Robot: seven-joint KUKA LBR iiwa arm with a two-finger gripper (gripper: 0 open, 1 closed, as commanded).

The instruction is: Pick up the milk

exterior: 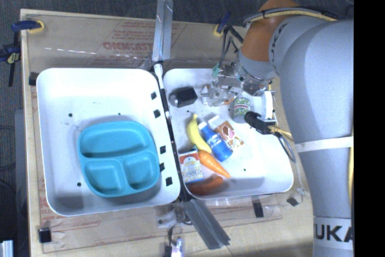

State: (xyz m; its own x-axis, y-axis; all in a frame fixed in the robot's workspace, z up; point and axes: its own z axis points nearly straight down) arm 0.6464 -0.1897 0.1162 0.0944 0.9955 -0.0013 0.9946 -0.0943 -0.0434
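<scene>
The gripper [221, 88] hangs over the far end of the right bin [271, 174], its fingers too cluttered with metal parts to tell whether they are spread or closed; nothing is seen held between them. Left to right: a blue divided tray [118, 157] lies in the left bin [57, 99]; in the right bin, a black block [183, 95], the milk carton [190, 167] against the near-left wall, a banana [194, 133], a carrot [214, 164], a blue bottle [216, 141], a snack packet [230, 135] and a green can [240, 106]
</scene>
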